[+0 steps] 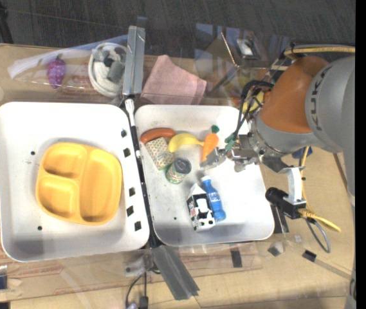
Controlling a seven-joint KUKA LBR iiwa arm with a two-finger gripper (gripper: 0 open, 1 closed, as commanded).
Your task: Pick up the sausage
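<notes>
You are looking at the gripper [224,153] hovering low in the right bin [250,217], beside the carrot [209,145]. Its fingers' spread cannot be told. The sausage [157,135] is lying at the bin's far left, well apart.

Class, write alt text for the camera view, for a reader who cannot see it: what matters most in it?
The gripper hangs over the right bin, beside the carrot. The sausage lies at the bin's far left corner next to a banana, near a can and a blue bottle. The left bin holds a yellow divided plate.
</notes>
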